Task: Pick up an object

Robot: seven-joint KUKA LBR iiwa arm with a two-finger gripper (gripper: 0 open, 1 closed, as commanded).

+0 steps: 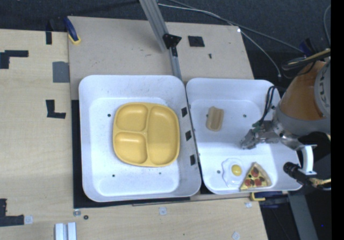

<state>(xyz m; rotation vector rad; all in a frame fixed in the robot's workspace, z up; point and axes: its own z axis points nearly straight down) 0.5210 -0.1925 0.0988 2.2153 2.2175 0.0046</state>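
Now tool point(249, 142) beside pizza slice point(255, 176)

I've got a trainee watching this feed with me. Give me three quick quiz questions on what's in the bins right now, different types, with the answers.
1. True or false: the yellow divided plate lies in the left bin.
2. Multiple choice: which item in the right bin lies nearest the left bin? A) pizza slice B) fried egg C) tan bread piece
3. Fill in: the tool is over the ____ bin.

Key
1. True.
2. C. The tan bread piece lies close to the shared wall, above the fried egg and pizza slice, which sit side by side at the near edge.
3. Right. It sits between the bread piece and the pizza slice, with nothing seen in its grip.
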